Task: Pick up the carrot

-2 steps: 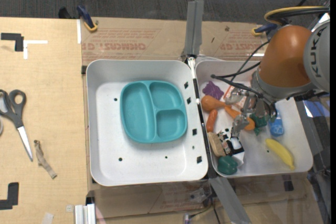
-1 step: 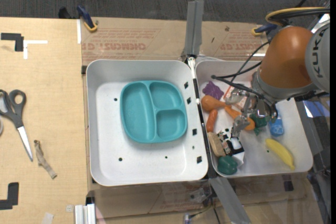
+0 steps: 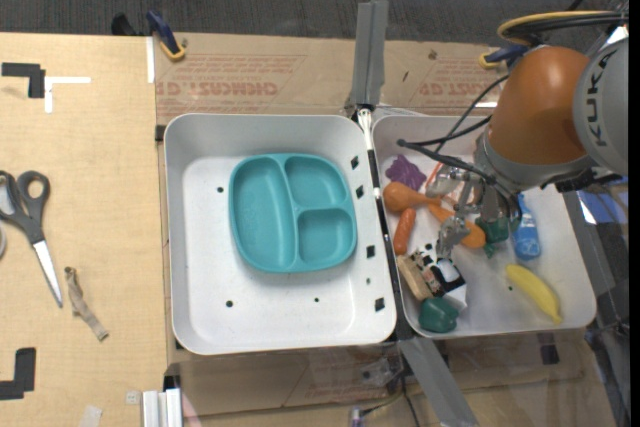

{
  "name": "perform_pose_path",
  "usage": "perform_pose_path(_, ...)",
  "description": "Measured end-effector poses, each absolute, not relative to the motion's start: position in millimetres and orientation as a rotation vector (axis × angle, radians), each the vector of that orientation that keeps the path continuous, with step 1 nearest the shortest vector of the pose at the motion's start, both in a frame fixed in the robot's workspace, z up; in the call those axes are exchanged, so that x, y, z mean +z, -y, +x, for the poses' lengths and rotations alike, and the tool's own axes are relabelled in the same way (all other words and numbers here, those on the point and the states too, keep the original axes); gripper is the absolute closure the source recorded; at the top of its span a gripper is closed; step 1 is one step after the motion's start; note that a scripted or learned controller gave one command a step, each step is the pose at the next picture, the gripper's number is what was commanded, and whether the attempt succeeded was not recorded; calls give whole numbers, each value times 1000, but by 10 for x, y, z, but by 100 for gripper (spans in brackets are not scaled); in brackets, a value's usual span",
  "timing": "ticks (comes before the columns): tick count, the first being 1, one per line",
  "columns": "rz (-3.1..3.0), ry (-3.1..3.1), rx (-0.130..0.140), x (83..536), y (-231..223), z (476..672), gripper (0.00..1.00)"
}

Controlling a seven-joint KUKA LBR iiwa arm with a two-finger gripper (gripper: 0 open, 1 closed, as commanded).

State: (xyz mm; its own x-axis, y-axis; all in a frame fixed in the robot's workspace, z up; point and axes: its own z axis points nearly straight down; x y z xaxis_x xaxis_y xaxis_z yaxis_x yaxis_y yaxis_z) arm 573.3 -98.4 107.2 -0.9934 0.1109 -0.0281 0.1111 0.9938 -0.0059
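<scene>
Gripper [image 3: 462, 233] first: the metal two-finger gripper on the grey arm with the orange band hangs low in the right-hand shallow white bin [image 3: 570, 310]. I cannot tell how it is set, because the shiny parts blur together from above. It seems to hold nothing. Its tip is just beside some orange food, maybe touching it, but I cannot be sure.

The long orange carrot [image 3: 403, 230] lies near the left wall of that bin, to the left of the gripper. It points up and down in the picture. Just above the carrot is a rounder orange piece [image 3: 415, 199], so close that the two look joined. Above that sits a small purple toy [image 3: 405, 168]. Below the carrot is a brown and black toy [image 3: 428, 277], and below that a dark green lump [image 3: 438, 316]. A yellow banana [image 3: 534, 291] and a blue bottle [image 3: 527, 240] lie further right, past the gripper.

What could go wrong? The gripper looks closer to another orange bit [image 3: 473, 236] than to the carrot, so it might grab the wrong thing. The carrot is also close to the bin wall, so a finger could bump the wall or push the carrot away.

The teal plate with three parts [image 3: 293, 212] sits in the other white bin [image 3: 190, 245], well apart from the carrot.
</scene>
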Motion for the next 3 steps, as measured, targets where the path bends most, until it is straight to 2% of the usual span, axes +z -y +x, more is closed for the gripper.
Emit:
perform_pose_path(1,81,-3116,-2,1066,1026,5775,0)
perform_pose_path(2,-178,-3107,-9,1077,932,5902,0)
perform_pose_path(3,-153,-3131,-2,946,1158,5698,0)
